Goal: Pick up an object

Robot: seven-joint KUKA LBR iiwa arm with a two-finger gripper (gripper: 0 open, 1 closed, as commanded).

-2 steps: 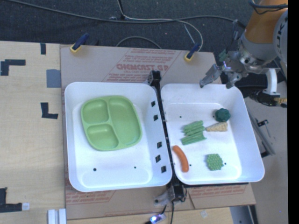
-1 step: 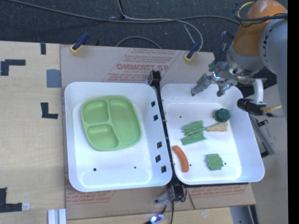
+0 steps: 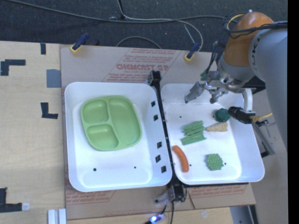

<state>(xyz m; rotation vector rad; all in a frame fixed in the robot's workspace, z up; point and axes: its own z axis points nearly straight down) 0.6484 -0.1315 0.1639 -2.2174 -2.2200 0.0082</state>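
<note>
Toys lay scattered in the right bin (image 3: 247, 171): a bundle of green beans (image 3: 193, 132), an orange sausage (image 3: 181, 158), a knobbly green piece (image 3: 214, 162), a dark green lump (image 3: 221, 114) and a pale cone (image 3: 217, 127) touching it. The tool (image 3: 205, 93) hung over that bin's far edge, its fingers (image 3: 192, 95) spread apart with nothing between them, apart from the toys. The left bin (image 3: 77, 171) held a green divided plate (image 3: 111, 122). Both bins sat on cardboard on the tabletop (image 3: 28, 139).
</note>
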